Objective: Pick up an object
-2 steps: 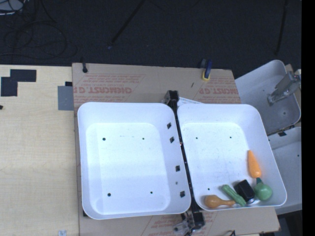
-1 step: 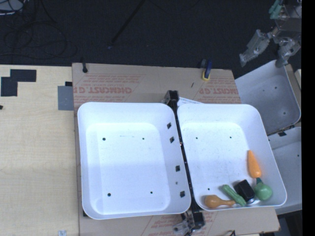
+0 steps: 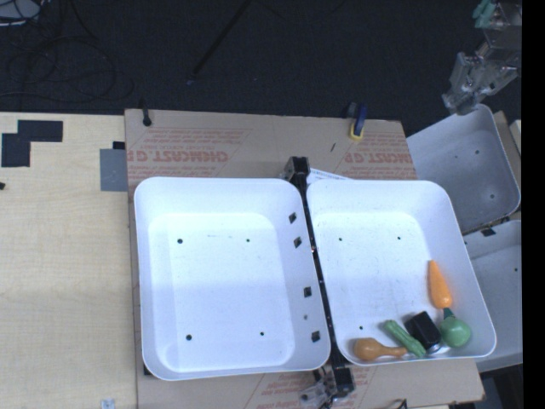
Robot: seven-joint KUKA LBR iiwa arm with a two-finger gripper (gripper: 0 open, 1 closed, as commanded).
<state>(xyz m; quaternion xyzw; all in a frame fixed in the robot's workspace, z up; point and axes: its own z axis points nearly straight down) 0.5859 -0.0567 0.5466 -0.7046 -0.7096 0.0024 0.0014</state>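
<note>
Two white bins sit side by side on the counter (image 3: 60, 254). Over in the left bin (image 3: 153, 228), bare floor. Moving across, the right bin (image 3: 366, 228) has everything crowded in its near-right corner: a tan gourd-shaped toy (image 3: 377, 348), a green stick (image 3: 403, 337), a black block (image 3: 423, 330), a green ball (image 3: 456, 332) and an orange carrot (image 3: 439, 285). Up at top right hangs the claw (image 3: 481, 73), well clear; whether it's spread I cannot tell. Best bet: come straight down on the carrot, which lies slightly apart.
</note>
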